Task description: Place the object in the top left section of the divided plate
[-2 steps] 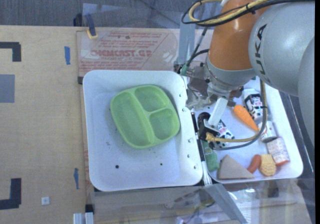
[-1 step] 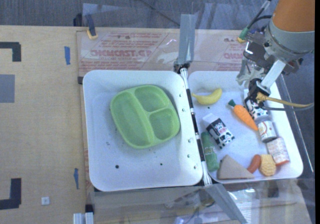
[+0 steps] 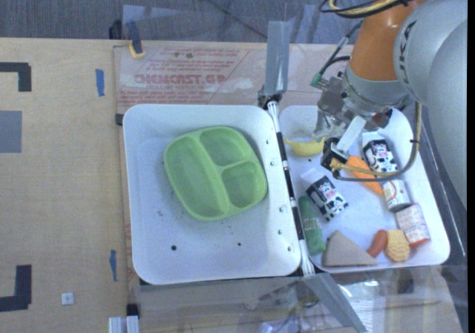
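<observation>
Green and three-sectioned, the divided plate [image 3: 215, 173] sits a little left of centre in the left bin [image 3: 148, 250], one long section on its left and two smaller ones on its right, all bare. The arm [image 3: 415, 35] comes in from the right, and its gripper [image 3: 323, 130] hangs over the far left corner of the right bin [image 3: 364, 213]. From this angle it cannot be told whether the claw is open or closed, or whether it has hold of anything. A yellow banana [image 3: 304, 147] lies just beneath and to the left of it, close to the wall between the bins. Nearer in the same bin are a black-and-white carton [image 3: 326, 197], an orange carrot [image 3: 364, 172], a second carton [image 3: 379, 156], a small can [image 3: 394, 194], a tan wedge [image 3: 345, 251] and a round waffled biscuit [image 3: 397, 246].
</observation>
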`<state>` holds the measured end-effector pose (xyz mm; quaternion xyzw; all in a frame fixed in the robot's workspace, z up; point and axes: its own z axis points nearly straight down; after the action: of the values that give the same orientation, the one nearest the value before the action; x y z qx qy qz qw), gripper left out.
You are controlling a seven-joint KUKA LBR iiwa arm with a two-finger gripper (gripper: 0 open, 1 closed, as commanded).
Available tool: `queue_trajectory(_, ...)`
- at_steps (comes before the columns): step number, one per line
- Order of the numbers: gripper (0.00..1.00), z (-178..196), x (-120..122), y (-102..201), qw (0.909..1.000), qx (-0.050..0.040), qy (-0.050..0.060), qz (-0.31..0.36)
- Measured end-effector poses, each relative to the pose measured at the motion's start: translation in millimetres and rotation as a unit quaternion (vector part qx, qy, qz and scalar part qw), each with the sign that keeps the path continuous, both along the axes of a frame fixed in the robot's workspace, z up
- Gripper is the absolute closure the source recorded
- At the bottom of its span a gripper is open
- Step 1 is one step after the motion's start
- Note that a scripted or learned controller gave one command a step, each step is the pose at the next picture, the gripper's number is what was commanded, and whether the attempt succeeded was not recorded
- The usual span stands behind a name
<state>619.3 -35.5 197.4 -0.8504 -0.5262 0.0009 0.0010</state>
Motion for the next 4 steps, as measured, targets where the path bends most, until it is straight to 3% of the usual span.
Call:
queue_trajectory(1, 1.0, 124.1, 5.2, -27.6, 0.9947, -0.0008, -0.001, -0.103)
queue_trajectory(2, 1.0, 38.4, -13.7, -126.5, 0.9986, -0.0004, 0.0, -0.053)
queue_trajectory(3, 1.0, 40.9, -109.4, -145.7, 0.9927, 0.0001, 0.0, -0.12)
queue_trajectory(4, 1.0, 18.7, -62.9, -65.2, 0.9996, -0.0003, -0.001, -0.029)
